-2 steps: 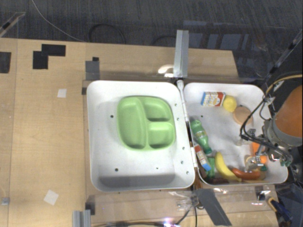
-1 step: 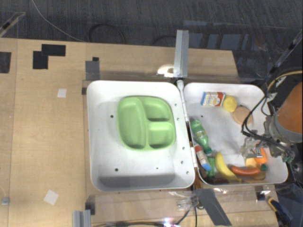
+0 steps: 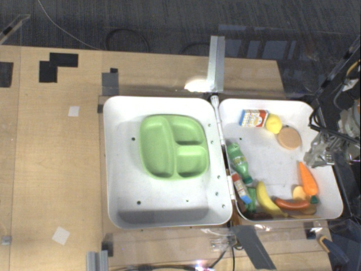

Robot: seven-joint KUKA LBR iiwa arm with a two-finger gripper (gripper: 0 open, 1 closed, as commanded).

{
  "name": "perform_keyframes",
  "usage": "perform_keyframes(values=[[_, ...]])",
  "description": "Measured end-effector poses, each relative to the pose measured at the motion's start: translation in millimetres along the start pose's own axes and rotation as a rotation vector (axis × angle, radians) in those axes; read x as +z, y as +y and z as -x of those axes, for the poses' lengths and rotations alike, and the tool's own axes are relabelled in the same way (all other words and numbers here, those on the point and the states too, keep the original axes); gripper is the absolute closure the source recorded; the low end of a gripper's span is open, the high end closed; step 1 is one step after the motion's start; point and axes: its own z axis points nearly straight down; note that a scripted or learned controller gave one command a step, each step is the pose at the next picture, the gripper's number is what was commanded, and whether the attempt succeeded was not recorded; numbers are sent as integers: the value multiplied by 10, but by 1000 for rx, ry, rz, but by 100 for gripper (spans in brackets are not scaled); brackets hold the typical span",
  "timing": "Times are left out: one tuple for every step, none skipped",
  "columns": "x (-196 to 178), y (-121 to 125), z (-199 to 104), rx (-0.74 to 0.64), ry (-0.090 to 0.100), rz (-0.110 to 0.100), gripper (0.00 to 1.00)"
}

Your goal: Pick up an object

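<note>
The carrot looks like the likeliest pick: a small orange toy lying at the right side of the right bin, its tip pointing far and its green top toward the near edge. It reads as light, stiff plastic with a smooth, tapering skin, so pads set near the tip would probably slide off; the thicker middle, squeezed across its width, seems the safer place to take it. It lies close to the bin's right wall, which leaves little room for a finger on that side.

Just near of the carrot sit a small orange-yellow piece and a reddish sausage, touching or nearly so, with a banana curving to their left. A green bottle and a red-and-blue item lie along the bin's left wall. In the far part are a small printed box, a lemon touching it, and a tan round disc.

The gripper hangs at the bin's right rim, just far of the carrot's tip; whether its jaws are apart or together I cannot tell, and nothing is seen held in them.

The left bin carries a green divided tray.
</note>
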Motion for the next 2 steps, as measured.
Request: perform_keyframes(values=[[-333,39,625,-231,6,4,100],[-644,62,970,-299,6,4,100]])
